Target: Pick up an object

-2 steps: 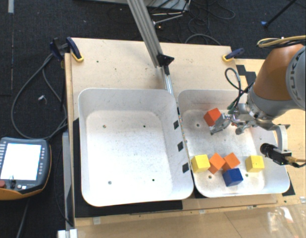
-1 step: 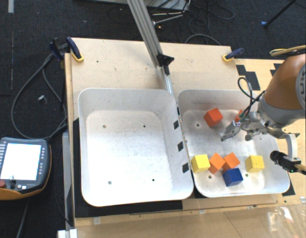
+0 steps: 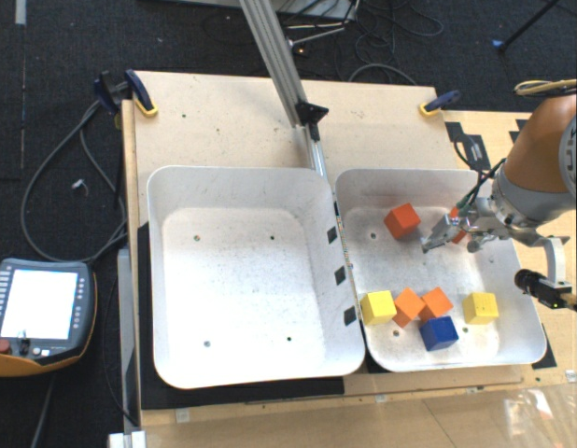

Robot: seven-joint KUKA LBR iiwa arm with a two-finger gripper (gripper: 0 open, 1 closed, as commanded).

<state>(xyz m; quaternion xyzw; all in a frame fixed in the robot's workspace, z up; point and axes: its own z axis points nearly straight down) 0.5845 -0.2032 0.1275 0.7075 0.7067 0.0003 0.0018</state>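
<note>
Two shallow white plastic bins with rounded corners and faintly speckled floors are seen side by side on a pale, flat wooden table (image 3: pixel 232 119). The left white bin (image 3: pixel 176 250) and the right white bin (image 3: pixel 513 343) meet along an edge marked by small black tabs. The table is clamped at its far corners by blue-and-yellow clamps, and a slanted aluminium rail (image 3: pixel 274 49) runs down to the bins from 12 o'clock. Dark carpeted floor with loose black cables surrounds the table, and an orange-edged control pendant with a pale screen (image 3: pixel 38 315) lies on the floor at 9 o'clock.

In the right bin, small matte cubes with crisp edges are gathered. An orange cube (image 3: pixel 401 220) lies alone toward the bin's far side. At the near side, a yellow cube (image 3: pixel 378 307), two orange cubes (image 3: pixel 424 304) pressed together, and a blue cube (image 3: pixel 439 332) form a tight cluster, with a second yellow cube (image 3: pixel 481 308) just beside them at 3 o'clock.

The grey arm with its orange band (image 3: pixel 542 152) enters from 3 o'clock. Its hand (image 3: pixel 454 231) is lowered over the right bin, near the lone orange cube at that cube's 3 o'clock; whether the hand is open or closed cannot be told, and no cube is seen gripped.
</note>
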